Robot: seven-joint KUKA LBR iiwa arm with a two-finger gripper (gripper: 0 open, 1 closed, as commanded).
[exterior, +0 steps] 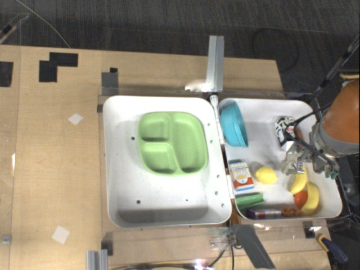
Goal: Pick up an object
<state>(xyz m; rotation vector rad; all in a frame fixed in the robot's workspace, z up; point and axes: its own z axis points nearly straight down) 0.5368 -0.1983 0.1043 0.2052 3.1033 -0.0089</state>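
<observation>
2 white bins sit side by side; the right bin (264, 107) holds a banana (300, 183) beside a lemon (266, 175). The gripper (295, 163) hovers just above the banana; its grip state is unclear.

We see the arm (342, 122) at the right edge as a rounded orange band above a grey wrist collar. Black cables loop from it, one curving past the collar, others running up and away. Below hangs the gripper (297, 163), a cluster of pale metal parts, perhaps with small dark fittings; detail blurs there.
</observation>
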